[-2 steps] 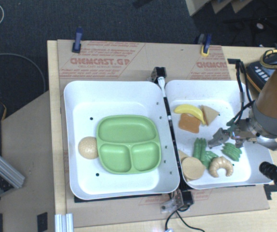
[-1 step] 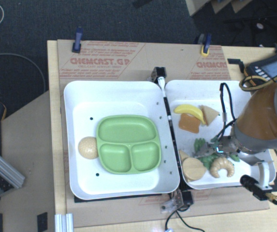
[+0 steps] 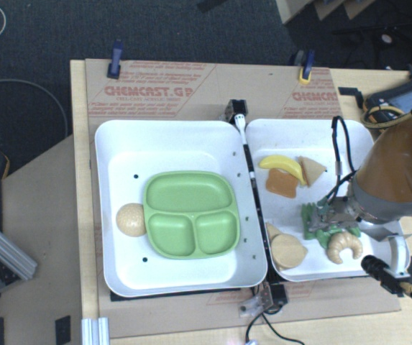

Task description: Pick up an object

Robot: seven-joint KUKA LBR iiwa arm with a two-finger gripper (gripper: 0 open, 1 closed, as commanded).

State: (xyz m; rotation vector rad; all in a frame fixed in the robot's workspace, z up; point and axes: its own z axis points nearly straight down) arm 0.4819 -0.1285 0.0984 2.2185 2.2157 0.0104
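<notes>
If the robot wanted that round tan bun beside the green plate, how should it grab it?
Probably straight down from above, closing the fingers across the widest part of the round tan bun. It lies low on the floor of the left white bin; the green divided plate touches its right side, so the fingers best straddle it front to back, where the sides look free.

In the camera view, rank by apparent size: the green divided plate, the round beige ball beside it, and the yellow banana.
1. Green divided plastic plate, clearly largest.
2. and 3. Yellow banana and round beige ball look about alike; the banana is longer but thinner, so I won't rank them.
</notes>
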